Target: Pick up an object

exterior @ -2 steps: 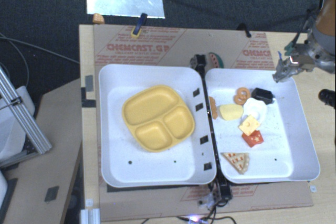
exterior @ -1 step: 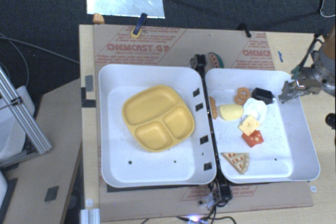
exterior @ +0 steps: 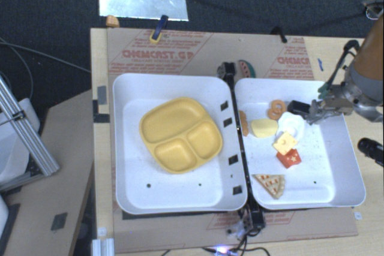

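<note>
Gripper (exterior: 311, 114) hangs over the right bin (exterior: 345, 189), near its far right corner; you cannot tell whether it is spread or pressed together. Just beside it, toward the view's left, lies a white lump (exterior: 292, 123), touching a yellow cube (exterior: 285, 142), with a red block (exterior: 289, 158) right below. Past those you have a pale yellow piece (exterior: 264, 128), an orange ring (exterior: 277, 108) near the far wall and a triangular slice (exterior: 270, 184) near the front rim. Bare floor opens along the bin's right wall. A yellow divided tray (exterior: 181, 133) sits mid left bin (exterior: 129, 189).
</note>
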Motion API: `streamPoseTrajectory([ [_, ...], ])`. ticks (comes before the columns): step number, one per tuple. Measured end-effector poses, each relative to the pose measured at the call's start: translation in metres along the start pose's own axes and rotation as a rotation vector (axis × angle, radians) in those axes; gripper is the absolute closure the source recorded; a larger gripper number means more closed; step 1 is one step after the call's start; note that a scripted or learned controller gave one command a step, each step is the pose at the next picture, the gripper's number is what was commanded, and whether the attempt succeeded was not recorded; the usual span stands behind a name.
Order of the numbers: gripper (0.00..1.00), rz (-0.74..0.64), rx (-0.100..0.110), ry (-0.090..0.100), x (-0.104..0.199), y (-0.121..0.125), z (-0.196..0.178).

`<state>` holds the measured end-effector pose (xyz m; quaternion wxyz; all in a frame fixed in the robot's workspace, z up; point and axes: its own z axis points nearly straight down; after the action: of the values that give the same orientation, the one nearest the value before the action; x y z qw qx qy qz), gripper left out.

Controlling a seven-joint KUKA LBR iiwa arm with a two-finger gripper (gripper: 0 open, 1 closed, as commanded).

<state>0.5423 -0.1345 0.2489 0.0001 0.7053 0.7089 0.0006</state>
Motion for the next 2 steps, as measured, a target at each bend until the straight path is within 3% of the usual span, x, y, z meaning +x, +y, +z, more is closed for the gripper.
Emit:
streamPoseTrajectory([
  [1, 1.00, 0.001, -0.003, -0.001, 0.016, -0.035, -0.041],
  [2, 1.00, -0.004, 0.008, 0.003, 0.084, -0.057, 0.047],
])
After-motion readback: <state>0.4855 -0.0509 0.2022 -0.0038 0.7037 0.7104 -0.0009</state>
